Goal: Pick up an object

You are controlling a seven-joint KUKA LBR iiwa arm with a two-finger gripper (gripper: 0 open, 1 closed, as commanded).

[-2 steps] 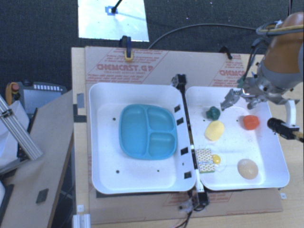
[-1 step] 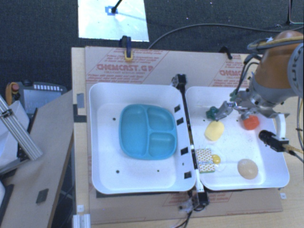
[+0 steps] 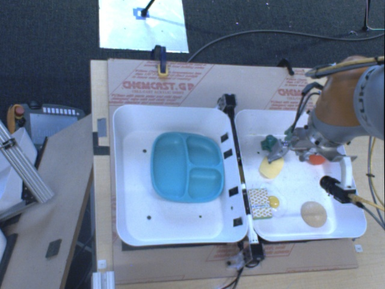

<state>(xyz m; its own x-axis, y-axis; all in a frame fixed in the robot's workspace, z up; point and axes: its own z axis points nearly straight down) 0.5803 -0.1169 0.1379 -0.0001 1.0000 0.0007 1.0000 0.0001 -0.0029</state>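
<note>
Nearest in the right bin lie a tan egg-like obj and a patterned packet, w/ a yellow piece beyond, the gripper just above it, poss. touching, grip state unclear, and a blue divided plate in the left bin.

Setting: robotics lab or test cell.
Worktop: board sheeting printed "CHEMCAST GP", held by a yellow clamp.
Fixtures: two white bins mounted side by side.
Surroundings: dark carpet, loose cables, teach pendant at left.
</note>
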